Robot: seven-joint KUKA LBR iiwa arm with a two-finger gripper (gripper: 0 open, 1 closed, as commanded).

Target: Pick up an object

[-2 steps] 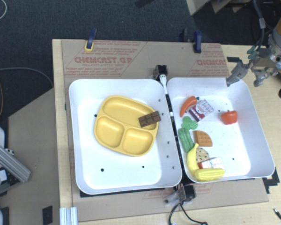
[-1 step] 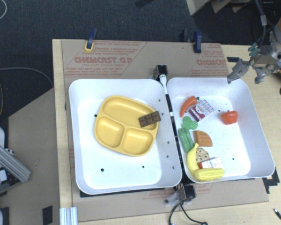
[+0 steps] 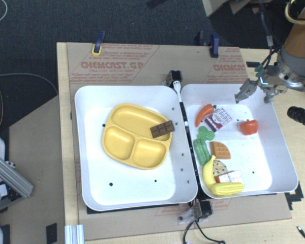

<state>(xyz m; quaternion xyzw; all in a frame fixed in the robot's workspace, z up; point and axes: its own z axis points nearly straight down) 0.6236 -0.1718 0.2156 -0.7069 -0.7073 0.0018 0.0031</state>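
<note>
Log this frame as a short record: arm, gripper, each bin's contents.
arm: reaches in from the right, over the right bin's far edge
gripper: open, holding nothing
left bin: yellow divided plate with a chocolate bar on its right rim
right bin: carrot, tomato, banana, corn, waffle, green vegetables, small packets

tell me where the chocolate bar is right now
The chocolate bar lies in the left bin, on the right rim of the yellow divided plate, close to the divider between the two bins.
</note>
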